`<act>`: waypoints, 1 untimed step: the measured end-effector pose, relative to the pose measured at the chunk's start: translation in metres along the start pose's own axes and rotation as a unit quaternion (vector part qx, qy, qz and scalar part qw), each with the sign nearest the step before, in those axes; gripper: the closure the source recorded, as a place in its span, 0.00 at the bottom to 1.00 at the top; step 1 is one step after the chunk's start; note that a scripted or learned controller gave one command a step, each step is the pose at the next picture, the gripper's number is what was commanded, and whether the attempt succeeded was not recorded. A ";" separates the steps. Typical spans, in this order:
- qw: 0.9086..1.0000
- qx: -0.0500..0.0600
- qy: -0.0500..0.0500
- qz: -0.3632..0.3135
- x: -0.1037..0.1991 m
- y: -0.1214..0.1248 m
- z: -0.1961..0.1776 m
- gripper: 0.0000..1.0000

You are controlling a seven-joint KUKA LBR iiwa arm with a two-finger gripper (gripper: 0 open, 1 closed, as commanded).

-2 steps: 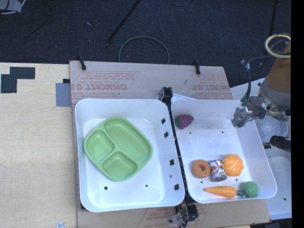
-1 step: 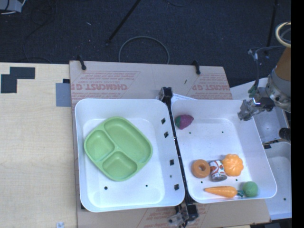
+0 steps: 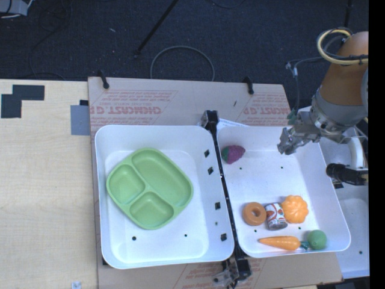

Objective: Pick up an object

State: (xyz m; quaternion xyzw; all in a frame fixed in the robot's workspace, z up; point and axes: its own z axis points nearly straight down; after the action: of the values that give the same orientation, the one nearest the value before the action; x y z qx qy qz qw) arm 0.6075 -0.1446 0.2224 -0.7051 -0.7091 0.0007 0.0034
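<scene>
Nearest the camera, in the right bin [image 3: 337, 209], a carrot [image 3: 280, 242] lies close along the front wall, its long axis running left to right with the leafy end toward a green ball [image 3: 317, 239] tucked in the front right corner. Just behind them a doughnut [image 3: 254, 213], a small can [image 3: 275, 215] and an orange pumpkin [image 3: 295, 209] sit in a row, touching or nearly so, which leaves little room between them. Beyond this cluster the bin floor is open white plastic up to a purple and green piece [image 3: 233, 153] lying near the divider at the back left, tilted with its purple end to the right. In the left bin [image 3: 105, 161] a green divided plate [image 3: 149, 187] rests at a slant, with bare floor around it. Farthest back, the tool [image 3: 290, 142] hangs over the right bin's back right edge, above the rim, with nothing visible in it; how far it is open cannot be told. The desk [image 3: 42, 191] extends bare to the left.
</scene>
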 end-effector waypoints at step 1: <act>1.000 0.000 0.000 0.001 0.052 0.005 0.011 1.00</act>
State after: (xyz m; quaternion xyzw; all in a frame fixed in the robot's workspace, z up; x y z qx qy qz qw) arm 0.6122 -0.0922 0.2116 -0.7055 -0.7087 0.0011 0.0034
